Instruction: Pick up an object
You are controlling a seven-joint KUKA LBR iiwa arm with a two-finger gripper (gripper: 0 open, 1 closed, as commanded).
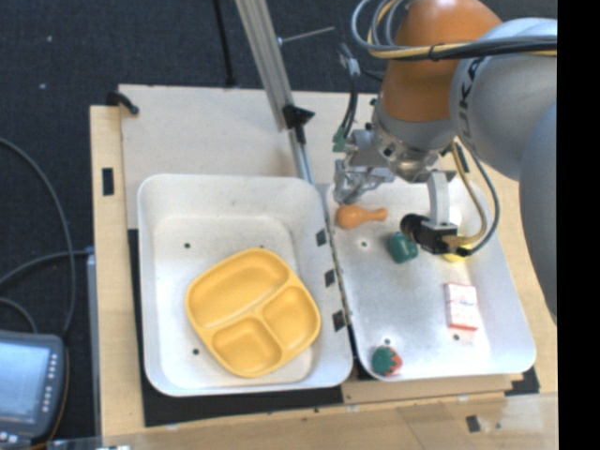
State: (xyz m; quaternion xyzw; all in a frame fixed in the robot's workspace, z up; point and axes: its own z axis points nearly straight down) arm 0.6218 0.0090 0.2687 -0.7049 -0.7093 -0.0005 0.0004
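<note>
- The gripper (347, 189) hangs over the far left corner of the right bin (497, 340), close to the wall it shares with the left bin (159, 204).
- From this slanted view I cannot tell whether the gripper is wide, narrow or closed on anything; the wrist above it hides much of the hand.
- An orange drumstick-shaped toy (360, 217) lies on the right bin's floor just below the gripper tip in the view. Its rounded end is toward the dividing wall and its thin end points right. I cannot tell whether the gripper touches it.
- A small green block (403, 247) lies near the orange toy, to its right and nearer the camera.
- A small white and pink box (460, 307) lies farther toward the near right of the same bin, well apart from the gripper.
- A round green and red toy (385, 360) sits at the near left edge of the right bin.
- In the left bin, a yellow divided plate (253, 310) with three compartments lies flat, turned at an angle.
</note>
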